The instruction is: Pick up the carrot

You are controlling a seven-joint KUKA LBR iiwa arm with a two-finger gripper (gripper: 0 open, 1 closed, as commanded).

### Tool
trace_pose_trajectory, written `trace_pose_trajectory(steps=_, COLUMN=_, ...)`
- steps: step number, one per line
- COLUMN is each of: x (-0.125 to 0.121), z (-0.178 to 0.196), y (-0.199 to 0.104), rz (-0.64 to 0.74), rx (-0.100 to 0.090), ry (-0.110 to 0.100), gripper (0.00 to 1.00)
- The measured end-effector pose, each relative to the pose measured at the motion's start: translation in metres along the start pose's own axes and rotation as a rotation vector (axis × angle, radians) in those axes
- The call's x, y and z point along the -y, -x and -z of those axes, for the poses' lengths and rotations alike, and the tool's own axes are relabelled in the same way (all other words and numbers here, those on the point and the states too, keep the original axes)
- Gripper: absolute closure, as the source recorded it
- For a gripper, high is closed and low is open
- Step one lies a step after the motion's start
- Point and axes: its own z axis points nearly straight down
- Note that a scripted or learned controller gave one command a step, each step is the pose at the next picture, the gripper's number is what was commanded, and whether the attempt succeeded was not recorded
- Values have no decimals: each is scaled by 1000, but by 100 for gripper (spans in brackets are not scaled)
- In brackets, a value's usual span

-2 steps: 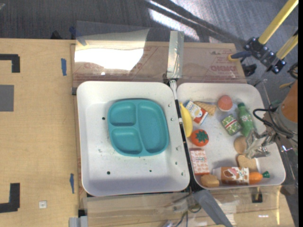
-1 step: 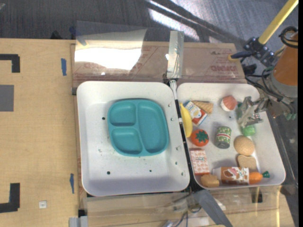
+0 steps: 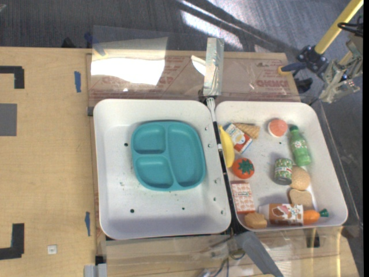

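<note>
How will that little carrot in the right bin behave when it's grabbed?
The carrot looks like smooth toy plastic, so probably stiff, light and a bit slippery. Its rounded, tapering shape could roll. It lies tight against the bin's wall beside a bottle, so it may jam or push that neighbour.

Bins (image 3: 115,212): white plastic, smooth, faint sheen. Tray (image 3: 169,154): teal plastic, matt. Carrot (image 3: 312,216): orange plastic, glossy. Bottle (image 3: 299,146): green plastic, shiny, paper-like label. Bench (image 3: 46,154): pale wood, matt. Sheet (image 3: 130,68) behind bins: clear film, glaring.
</note>
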Motion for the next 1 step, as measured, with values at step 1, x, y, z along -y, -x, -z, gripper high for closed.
trace_pose_trajectory(steps=1, x=-84, z=-35, y=-2, rz=209, rx=-13, ry=15, gripper=100)
